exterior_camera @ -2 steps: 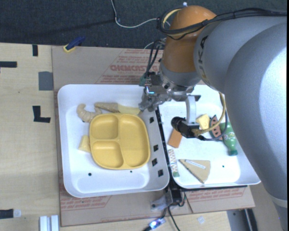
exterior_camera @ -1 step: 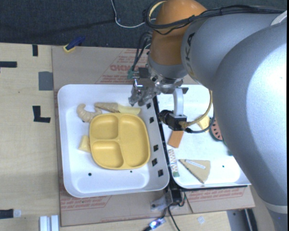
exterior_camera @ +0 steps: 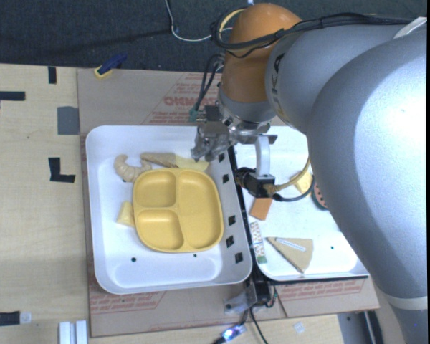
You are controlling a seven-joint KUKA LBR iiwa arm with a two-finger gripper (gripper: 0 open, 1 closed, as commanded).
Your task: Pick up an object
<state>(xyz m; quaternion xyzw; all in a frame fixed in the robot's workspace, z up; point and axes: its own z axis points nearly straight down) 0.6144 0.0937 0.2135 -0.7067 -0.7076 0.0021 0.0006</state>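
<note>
The hand [exterior_camera: 209, 145] hangs low over the left bin's [exterior_camera: 104, 192] far right corner, beside the yellow divided plate [exterior_camera: 178, 210] and a pale strip [exterior_camera: 158, 160]. Whether it grips anything, I cannot tell. Descend squarely, probably onto the strip, avoiding the plate rim.

robot lab: taped bench [exterior_camera: 29, 192], bins [exterior_camera: 104, 213]

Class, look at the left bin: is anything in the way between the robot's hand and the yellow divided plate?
Nothing visible blocks it. The hand hangs at the top right corner of the left bin, just above the yellow plate. A tan piece and a curled beige piece lie beside the plate's upper edge, left of the hand.
</note>
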